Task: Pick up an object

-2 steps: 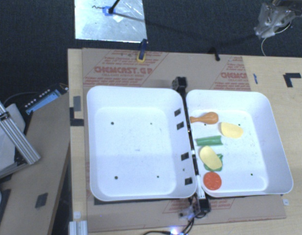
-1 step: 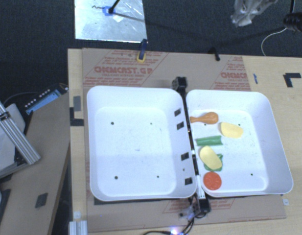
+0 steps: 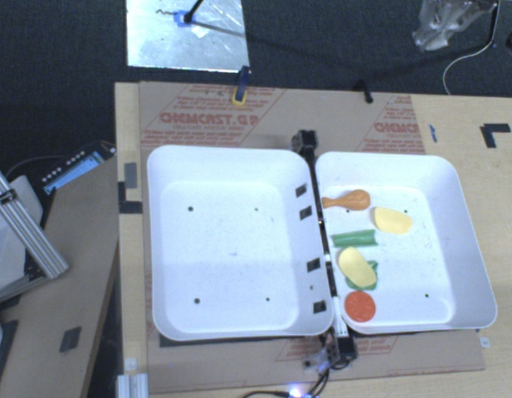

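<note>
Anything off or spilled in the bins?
Nothing stands out. The chicken drumstick, yellow chip, green bean, yellow-green piece and red disc all lie inside the right bin, clustered toward its left side.

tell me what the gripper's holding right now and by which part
Nothing: the gripper is up at the far right, away from the bins, with no object between its fingers.

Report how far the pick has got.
Nothing looks done yet. All five items lie in the right bin: orange drumstick-shaped piece, yellow oval, green stick, yellow-green piece, red disc. In hand: nothing; the gripper sits beyond the bench. Left: approach, grasp, lift.
</note>
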Robot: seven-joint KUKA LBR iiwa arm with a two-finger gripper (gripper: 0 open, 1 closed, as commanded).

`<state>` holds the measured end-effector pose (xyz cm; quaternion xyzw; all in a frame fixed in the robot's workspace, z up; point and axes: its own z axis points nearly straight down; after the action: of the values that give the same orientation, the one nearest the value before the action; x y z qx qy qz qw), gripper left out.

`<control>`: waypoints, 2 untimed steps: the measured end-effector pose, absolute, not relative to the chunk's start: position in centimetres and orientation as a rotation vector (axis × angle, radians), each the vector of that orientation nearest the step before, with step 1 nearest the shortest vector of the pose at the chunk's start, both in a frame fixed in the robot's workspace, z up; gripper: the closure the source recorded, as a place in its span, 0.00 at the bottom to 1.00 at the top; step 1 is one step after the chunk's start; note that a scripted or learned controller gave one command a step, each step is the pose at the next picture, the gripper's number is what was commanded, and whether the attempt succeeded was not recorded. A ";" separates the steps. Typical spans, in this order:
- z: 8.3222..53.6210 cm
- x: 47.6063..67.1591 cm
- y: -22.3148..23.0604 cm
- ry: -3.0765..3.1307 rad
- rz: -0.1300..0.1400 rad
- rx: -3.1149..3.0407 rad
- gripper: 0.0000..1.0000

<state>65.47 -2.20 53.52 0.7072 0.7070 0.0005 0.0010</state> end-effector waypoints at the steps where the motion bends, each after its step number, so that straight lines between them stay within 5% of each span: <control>1: 53.6 63.5 -7.0 2.216 0.002 2.223 1.00; 2: 53.5 66.9 -1.7 2.230 0.004 2.210 1.00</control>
<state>66.94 -1.74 53.47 0.7040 0.7102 0.0014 0.0009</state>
